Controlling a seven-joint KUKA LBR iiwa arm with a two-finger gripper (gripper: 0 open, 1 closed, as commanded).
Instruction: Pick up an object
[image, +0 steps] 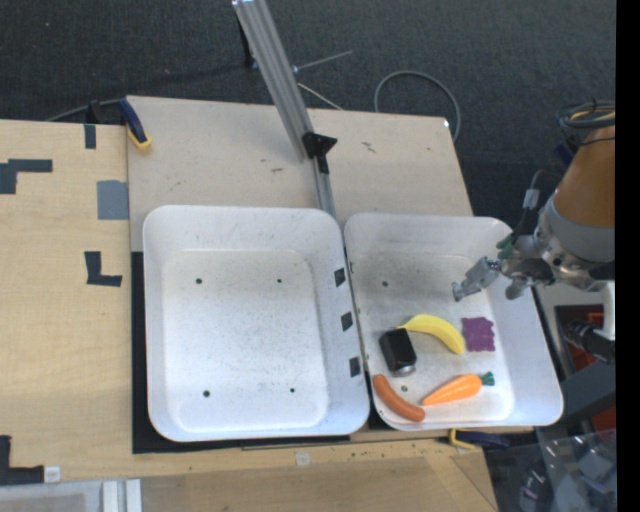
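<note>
**Over the right bin, nothing in my grip**

Much of me is cut off at the right edge: my orange band and grey wrist run out of view there, so my arm's upper part cannot be made out. My gripper (492, 280) hangs over the right part of the right bin (420, 232), and its two fingers stand apart with nothing between them. One finger (471, 281) points left over the bin floor; the other is short, dark and harder to read against the bin's rim.

The objects lie below me in the near half of that bin. A yellow banana (437, 332) sits just left of a small purple piece (479, 334), whose shape is too blurred to name. A black block (398, 351) lies beside the banana's left end. Nearer the front rim, an orange carrot (455, 389) with a green tip lies close to a reddish sausage (397, 398); I cannot tell whether they touch.

The left bin (245, 320) adjoins the right one. A grey metal rail (285, 85) slants down from the top to the bins' shared edge, clear of me.
</note>
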